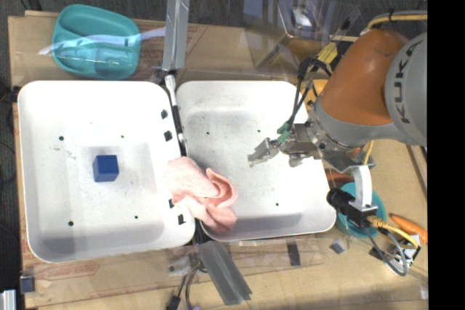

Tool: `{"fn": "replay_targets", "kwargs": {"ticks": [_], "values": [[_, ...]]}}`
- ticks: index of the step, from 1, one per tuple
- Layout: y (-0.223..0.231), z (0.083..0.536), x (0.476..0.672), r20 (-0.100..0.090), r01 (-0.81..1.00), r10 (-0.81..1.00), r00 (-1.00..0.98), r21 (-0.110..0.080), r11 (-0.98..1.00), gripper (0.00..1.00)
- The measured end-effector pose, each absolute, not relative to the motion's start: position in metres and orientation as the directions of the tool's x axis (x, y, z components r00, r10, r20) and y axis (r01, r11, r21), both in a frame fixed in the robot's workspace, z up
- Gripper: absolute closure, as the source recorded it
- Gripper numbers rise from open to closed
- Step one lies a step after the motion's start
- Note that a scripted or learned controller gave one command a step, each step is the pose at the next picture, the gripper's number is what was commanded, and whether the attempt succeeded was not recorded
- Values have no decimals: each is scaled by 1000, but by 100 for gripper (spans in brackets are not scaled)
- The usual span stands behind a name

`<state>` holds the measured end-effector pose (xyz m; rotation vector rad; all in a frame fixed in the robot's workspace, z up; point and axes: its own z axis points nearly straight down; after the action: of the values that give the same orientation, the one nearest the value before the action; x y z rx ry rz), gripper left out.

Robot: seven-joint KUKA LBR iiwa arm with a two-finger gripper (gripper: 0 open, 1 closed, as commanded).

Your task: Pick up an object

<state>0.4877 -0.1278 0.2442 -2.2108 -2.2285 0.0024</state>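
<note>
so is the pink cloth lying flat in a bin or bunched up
Bunched up. The pink cloth is crumpled in folds and drapes over the divide between the left bin and the right bin, at their near edge.

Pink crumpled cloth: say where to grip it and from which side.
Grip the pink crumpled cloth at the raised fold lying inside the right white bin, coming straight down from above. Its other end drapes over the divider between bins, which would likely block the gripper.

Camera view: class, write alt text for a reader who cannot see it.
The arm's tool hovers over the right bin, apart from a pink cloth draped over that bin's left edge. A blue cube sits in the left bin.
</note>
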Motion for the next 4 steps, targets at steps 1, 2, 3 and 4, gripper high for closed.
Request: {"fn": "replay_targets", "kwargs": {"ticks": [1,2,3,4], "values": [[-72,191,500,0,998,998,-56,-3,56,0],[-104,91,529,0,997,997,-83,-1,83,0],[-92,92,492,0,979,979,-204,2,204,0],[-93,92,492,0,979,979,-204,2,204,0]]}}
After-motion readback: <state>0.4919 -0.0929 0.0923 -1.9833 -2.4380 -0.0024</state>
